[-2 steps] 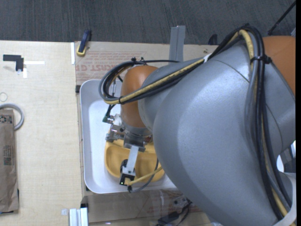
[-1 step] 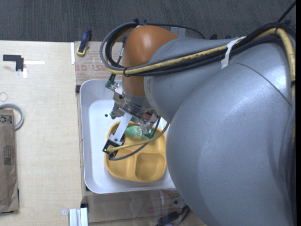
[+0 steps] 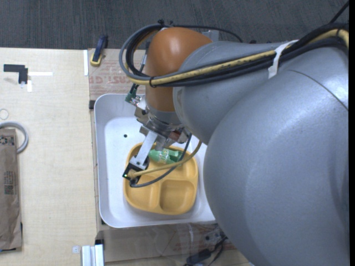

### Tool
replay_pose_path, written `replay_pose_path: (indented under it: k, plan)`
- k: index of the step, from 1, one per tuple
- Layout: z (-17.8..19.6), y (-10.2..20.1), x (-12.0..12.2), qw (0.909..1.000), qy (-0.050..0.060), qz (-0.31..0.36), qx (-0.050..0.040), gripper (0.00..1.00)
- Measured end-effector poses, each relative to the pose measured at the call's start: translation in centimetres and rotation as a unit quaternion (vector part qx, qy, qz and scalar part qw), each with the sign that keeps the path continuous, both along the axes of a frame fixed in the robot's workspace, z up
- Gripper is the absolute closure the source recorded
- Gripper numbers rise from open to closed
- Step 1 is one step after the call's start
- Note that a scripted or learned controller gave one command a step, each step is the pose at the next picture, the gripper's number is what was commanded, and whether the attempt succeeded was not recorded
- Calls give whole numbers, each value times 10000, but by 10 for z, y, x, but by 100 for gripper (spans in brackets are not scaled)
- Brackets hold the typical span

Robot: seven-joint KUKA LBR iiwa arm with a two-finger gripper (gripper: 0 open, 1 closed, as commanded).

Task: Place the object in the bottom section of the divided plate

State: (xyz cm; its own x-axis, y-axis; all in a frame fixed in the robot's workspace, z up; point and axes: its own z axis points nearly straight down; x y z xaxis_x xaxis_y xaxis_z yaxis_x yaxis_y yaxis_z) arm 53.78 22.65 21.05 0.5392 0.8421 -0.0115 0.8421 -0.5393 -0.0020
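A yellow divided plate (image 3: 176,194) lies in the white bin (image 3: 111,143), toward its near side. A small green object (image 3: 168,156) sits at the plate's upper part, right under my gripper (image 3: 164,147). My gripper hangs below the orange wrist band, pointing down over the plate's far section. The arm hides whether the green object is held or resting on the plate. The plate's two lower sections hold nothing that I can see.
The grey arm covers the right half of the view and the bin's right side. On the wooden bench to the left lie a brown paper bag (image 3: 8,187), a grey ring (image 3: 21,135), a black bracket (image 3: 15,70) and a blue-and-yellow tool (image 3: 100,50).
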Motion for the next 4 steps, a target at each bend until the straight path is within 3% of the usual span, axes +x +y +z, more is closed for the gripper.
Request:
replay_pose_path:
  k: [1,2,3,4]
  plan:
    - [-67,1,67,9938,-26,-1109,19,100]
    - [-118,2,106,9609,-50,-2767,31,100]
    - [-118,1,112,9202,-57,-3913,28,100]
    - [-109,-2,112,9189,-55,-3944,21,100]
